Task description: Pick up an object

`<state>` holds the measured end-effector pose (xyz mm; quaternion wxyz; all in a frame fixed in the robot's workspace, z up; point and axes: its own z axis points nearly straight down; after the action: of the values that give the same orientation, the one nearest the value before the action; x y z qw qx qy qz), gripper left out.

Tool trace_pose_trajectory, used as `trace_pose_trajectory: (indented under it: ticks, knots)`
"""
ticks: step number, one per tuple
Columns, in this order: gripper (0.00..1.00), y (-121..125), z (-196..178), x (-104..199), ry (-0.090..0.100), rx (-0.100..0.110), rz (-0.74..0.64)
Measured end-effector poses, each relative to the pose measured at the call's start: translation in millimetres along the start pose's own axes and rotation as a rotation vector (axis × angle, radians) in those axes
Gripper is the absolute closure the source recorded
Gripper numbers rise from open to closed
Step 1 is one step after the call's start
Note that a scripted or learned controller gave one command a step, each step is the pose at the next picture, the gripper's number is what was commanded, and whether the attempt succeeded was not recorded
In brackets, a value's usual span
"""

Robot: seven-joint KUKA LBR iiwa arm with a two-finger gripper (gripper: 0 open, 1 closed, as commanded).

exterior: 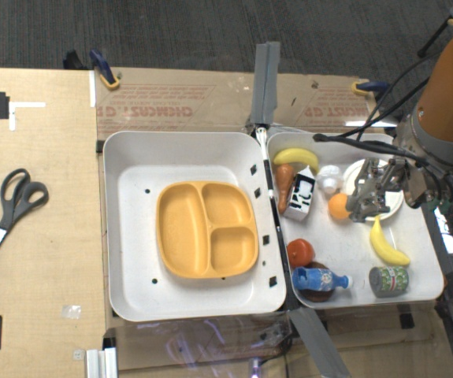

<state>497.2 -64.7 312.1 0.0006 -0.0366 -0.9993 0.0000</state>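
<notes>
- I see open floor in the right bin (pixel 427 278) only at its middle, ringed by an orange (pixel 338 207), a tomato (pixel 300 252), a blue bottle (pixel 321 280), a green can (pixel 389 280) and a banana (pixel 386 243).
- In the left bin (pixel 128 235), 1 yellow divided plate (pixel 207 229) fills the middle; I get bare margins along every wall.
- The gripper (pixel 370 195) crowds the right bin's upper part.

Left bin (pixel 124 235) holds divided plate (pixel 208 229); right bin (pixel 427 278) holds fruit, bottle (pixel 321 280), can (pixel 389 280). Scissors (pixel 13 203) lie left of bins.
</notes>
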Motion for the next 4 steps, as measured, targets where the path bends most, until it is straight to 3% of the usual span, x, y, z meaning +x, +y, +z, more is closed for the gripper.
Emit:
trace_pose_trajectory:
  ticks: [1,2,3,4]
  knots:
    - [1.00,0,-7,-2,0.001,0.000,0.000]
    - [1.00,-13,123,-43,0.001,0.000,0.001]
    - [1.00,-78,221,-74,-0.003,0.000,0.027]
    - [0.00,-78,221,-74,-0.002,0.000,0.026]
